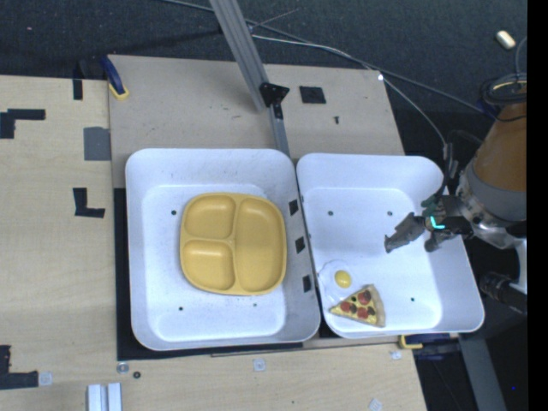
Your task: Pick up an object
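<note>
- The gripper hangs over the right part of the right bin, its two dark fingers spread apart with nothing between them.
- A toy pizza slice lies near the front of the right bin, well apart from the gripper.
- A toy fried egg sits just behind the pizza slice.
- A yellow divided plate rests in the middle of the left bin.

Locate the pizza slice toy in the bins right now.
The pizza slice toy lies in the right bin, near its front left corner, just below a fried egg toy and down-left of the hand.
</note>
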Controlling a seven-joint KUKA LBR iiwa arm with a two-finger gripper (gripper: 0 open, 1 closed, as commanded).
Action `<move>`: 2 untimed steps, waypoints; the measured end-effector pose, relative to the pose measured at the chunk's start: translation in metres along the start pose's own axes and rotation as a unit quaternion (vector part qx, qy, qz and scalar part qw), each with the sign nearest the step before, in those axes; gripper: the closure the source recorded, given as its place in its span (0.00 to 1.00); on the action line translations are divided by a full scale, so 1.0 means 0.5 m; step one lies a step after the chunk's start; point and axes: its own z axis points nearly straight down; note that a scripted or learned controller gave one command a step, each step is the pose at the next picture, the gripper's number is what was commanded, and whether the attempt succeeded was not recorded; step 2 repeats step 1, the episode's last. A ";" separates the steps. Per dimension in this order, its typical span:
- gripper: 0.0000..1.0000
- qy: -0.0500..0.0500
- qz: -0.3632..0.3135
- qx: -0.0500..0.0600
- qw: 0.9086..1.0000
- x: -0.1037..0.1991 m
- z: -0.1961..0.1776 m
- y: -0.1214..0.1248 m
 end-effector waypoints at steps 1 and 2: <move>0.00 0.000 0.000 -0.001 1.000 0.000 -0.001 0.001; 0.00 0.000 0.000 -0.001 1.000 0.000 -0.001 0.001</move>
